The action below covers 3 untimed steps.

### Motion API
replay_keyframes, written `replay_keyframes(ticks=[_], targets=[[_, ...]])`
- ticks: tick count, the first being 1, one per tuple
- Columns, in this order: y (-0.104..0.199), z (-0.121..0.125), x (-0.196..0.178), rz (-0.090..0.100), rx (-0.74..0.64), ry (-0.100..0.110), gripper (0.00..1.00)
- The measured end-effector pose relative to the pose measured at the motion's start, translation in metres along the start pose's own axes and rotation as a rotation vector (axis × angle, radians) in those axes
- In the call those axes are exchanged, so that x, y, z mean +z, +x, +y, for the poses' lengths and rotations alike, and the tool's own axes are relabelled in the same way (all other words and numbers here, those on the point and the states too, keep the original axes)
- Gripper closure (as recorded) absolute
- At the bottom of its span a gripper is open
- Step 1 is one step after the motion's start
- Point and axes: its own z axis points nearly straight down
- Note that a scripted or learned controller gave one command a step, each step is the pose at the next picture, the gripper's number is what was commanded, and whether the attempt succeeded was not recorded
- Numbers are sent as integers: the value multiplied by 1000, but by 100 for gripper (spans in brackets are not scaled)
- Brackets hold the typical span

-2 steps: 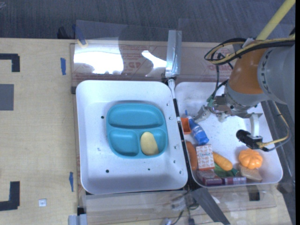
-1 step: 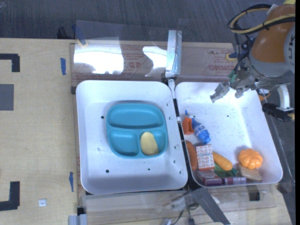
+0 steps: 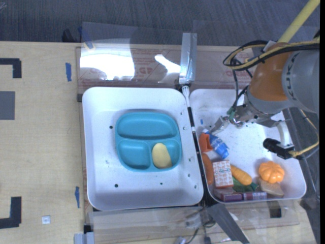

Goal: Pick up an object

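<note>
No writing is showing clearly enough to read, even on the small red and white carton (image 3: 222, 174) that is lying in the right bin (image 3: 297, 189) beside an orange carrot (image 3: 240, 176), a little orange pumpkin (image 3: 271, 171), a purple marker (image 3: 242, 196) and a crumpled blue wrapper (image 3: 220, 148). The left bin (image 3: 96, 151) is holding a blue divided tray (image 3: 133, 136) with a pale yellow potato (image 3: 161, 155) sitting in its lower right compartment. The claw (image 3: 222, 124) is hanging over the right bin just above the blue wrapper, gripping nothing, its opening too unclear to judge.
</note>
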Motion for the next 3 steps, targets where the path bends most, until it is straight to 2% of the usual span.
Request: replay_keyframes(ticks=[1,2,3], targets=[[24,-40,0,2,-110,1,0],[31,-82,-1,1,-117,-1,0],[4,-48,0,0,-135,-1,0]])
